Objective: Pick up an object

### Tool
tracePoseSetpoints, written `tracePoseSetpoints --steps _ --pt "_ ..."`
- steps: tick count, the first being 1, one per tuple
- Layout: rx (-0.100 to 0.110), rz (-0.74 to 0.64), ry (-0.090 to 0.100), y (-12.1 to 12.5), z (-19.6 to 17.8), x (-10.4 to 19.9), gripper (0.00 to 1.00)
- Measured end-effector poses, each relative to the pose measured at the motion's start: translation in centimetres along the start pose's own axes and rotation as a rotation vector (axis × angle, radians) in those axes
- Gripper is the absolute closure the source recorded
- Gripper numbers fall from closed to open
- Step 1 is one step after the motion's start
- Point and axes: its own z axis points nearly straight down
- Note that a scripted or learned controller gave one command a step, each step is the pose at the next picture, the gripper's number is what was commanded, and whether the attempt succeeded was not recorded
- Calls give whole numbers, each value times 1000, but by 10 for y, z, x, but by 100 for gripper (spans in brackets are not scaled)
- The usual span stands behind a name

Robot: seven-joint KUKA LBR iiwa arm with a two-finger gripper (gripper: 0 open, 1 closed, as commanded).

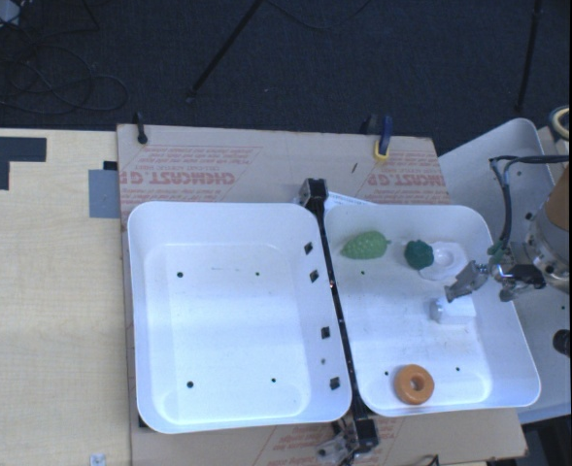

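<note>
Gripper [468, 282]: low over right bin [504, 382] — jaw state unclear.
Nearest: white block [453, 310], just below — likely target.
Others: green ball [419, 253], orange ring [414, 383].

even bright overhead light, bins [222, 231] near blown-out white; soft faint shadows, dim floor up top, slightly soft focus

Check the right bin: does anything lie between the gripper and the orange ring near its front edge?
Nothing visible does. The gripper is over a small white block, and bare bin floor separates that from the orange ring.
</note>
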Motion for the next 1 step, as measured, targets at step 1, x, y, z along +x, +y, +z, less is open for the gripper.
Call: tracePoseSetpoints --steps 1 --pt "-7 -4 -2 74 -7 2 0"
